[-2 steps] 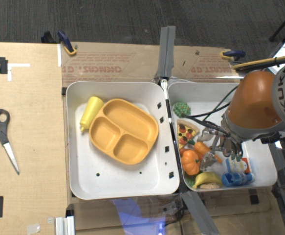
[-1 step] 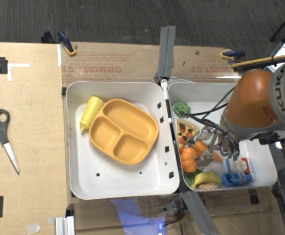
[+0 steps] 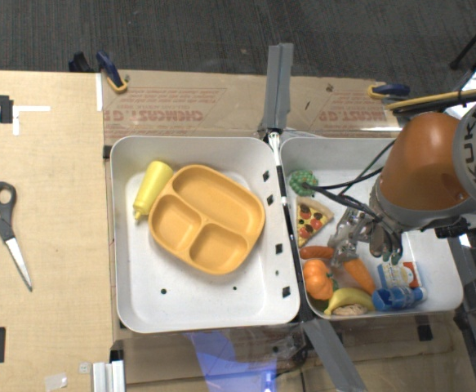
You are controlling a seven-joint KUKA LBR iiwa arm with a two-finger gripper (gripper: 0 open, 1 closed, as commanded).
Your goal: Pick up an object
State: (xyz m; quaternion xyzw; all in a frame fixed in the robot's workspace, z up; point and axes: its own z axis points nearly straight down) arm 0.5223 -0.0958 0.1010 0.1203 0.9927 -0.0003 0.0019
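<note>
My gripper [image 3: 353, 243] hangs low in the right bin [image 3: 433, 300], its metal fingers just above an orange carrot [image 3: 358, 274]. Around it lie a pizza slice [image 3: 310, 220], a green toy [image 3: 303, 180], a red sausage [image 3: 317, 252], an orange pumpkin-like fruit [image 3: 318, 278], a banana [image 3: 348, 300] and a blue and white packet [image 3: 398, 288]. The orange wrist band [image 3: 424, 168] hides the bin's middle and far part. Nothing is visibly between the fingers.
The left bin [image 3: 140, 300] holds a yellow divided plate [image 3: 206, 217] and a yellow bottle [image 3: 150, 187] beside it. Scissors [image 3: 5, 227] lie on the bench at far left. A grey divider bar [image 3: 278, 88] runs between the bins.
</note>
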